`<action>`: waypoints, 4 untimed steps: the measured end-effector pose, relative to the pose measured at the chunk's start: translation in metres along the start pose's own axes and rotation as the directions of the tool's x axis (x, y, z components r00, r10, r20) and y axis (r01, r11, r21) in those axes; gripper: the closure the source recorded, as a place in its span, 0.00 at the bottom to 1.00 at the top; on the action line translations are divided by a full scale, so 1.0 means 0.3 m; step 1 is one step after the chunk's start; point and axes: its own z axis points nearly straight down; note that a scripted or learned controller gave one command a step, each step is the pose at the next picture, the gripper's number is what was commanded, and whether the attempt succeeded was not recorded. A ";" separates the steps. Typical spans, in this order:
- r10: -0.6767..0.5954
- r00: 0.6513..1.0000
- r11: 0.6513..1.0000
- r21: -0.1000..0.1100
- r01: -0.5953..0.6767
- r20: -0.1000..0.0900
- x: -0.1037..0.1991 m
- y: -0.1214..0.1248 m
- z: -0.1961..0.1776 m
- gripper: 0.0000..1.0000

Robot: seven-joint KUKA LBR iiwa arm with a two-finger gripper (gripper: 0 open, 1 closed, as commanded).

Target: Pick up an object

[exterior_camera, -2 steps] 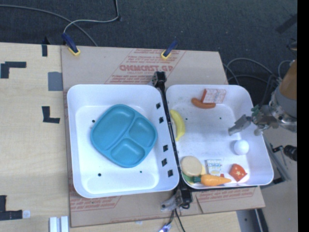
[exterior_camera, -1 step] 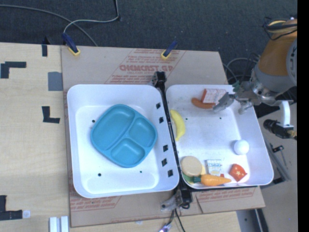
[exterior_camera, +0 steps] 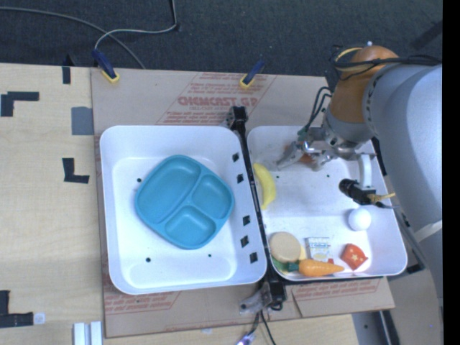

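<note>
My gripper [exterior_camera: 302, 153] hangs low over the far part of the right bin [exterior_camera: 327, 192], near its back wall. A small reddish thing [exterior_camera: 313, 158] shows right under it; whether it is gripped is unclear. A yellow banana [exterior_camera: 264, 184] lies against the bin's left wall, to the left of the gripper. Along the near edge lie a round bun [exterior_camera: 285, 246], an orange carrot [exterior_camera: 320, 268], a small white packet [exterior_camera: 318, 247] and a red fruit [exterior_camera: 353, 256]. A white ball [exterior_camera: 359, 219] rests near the right wall.
The left bin [exterior_camera: 118, 192] holds a blue divided plate [exterior_camera: 185, 201]. The arm's grey body and orange band [exterior_camera: 352, 95] cover the right bin's far right corner. Clips [exterior_camera: 251, 74] hold the cardboard under the bins.
</note>
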 end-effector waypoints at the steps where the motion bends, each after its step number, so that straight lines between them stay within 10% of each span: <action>1: 0.001 1.000 1.000 0.001 -0.001 0.000 -0.060 0.043 0.001 0.00; 3: 0.002 1.000 1.000 0.002 -0.002 0.001 -0.214 0.042 -0.214 0.00; 4: 0.000 1.000 1.000 0.004 0.000 0.000 0.024 0.042 0.002 0.00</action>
